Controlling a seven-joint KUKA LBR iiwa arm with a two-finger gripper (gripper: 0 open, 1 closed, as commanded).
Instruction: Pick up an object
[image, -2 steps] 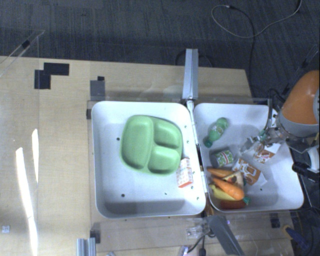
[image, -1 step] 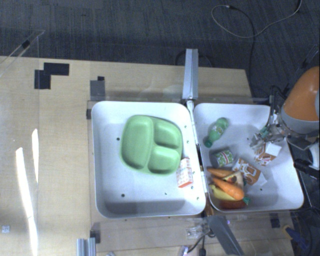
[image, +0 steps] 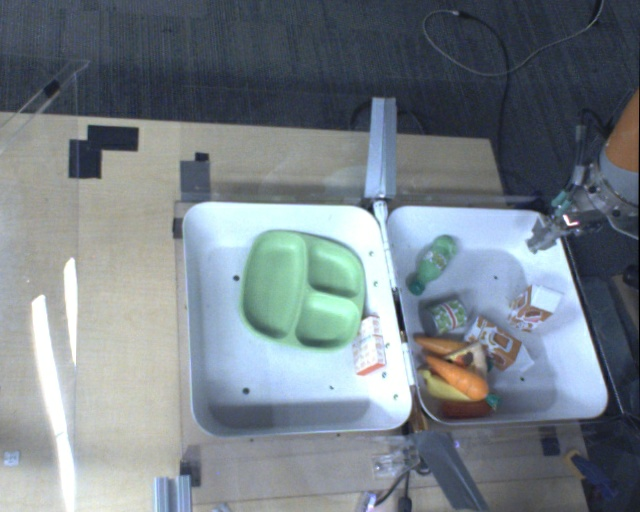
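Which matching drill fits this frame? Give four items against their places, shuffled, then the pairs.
Items:
1. green divided plate
2. green bottle
3. carrot
4. hand

Places:
A. far end of the right bin, near the divider
B. middle of the left bin
C. over the right bin's far right corner
D. near end of the right bin, among the piled items

Pairs: 1-B, 2-A, 3-D, 4-C

The arm (image: 622, 160) reaches in from the right, its gripper (image: 548, 236) angled down-left.
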